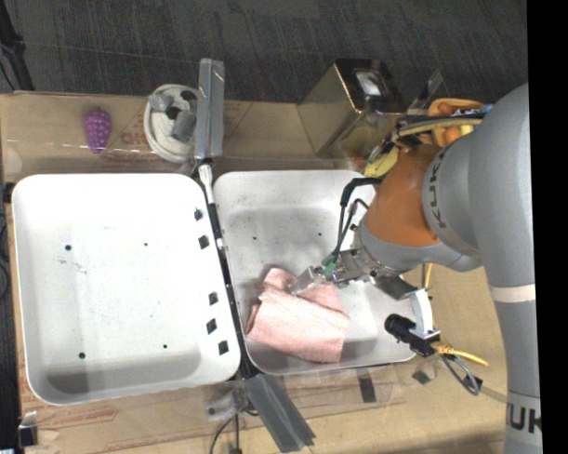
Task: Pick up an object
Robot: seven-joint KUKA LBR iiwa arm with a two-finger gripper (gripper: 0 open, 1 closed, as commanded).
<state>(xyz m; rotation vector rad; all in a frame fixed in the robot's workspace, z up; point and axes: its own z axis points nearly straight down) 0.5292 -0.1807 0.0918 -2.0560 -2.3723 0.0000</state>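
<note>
Pink cloth (298, 316), folded and rumpled, lies in the right bin (264, 199) toward its near wall. At the cloth's upper right edge sits the pincer (313, 277), its tip touching or just above the fabric; whether it is apart or together cannot be told from this angle, and no fabric is seen lifted. Behind it the grey arm (478, 201) with its orange band (402, 211) enters from the right. Beside it, the left bin (109, 283) shares the surface (48, 118), where a purple object (97, 128) rests at the far left.
</note>
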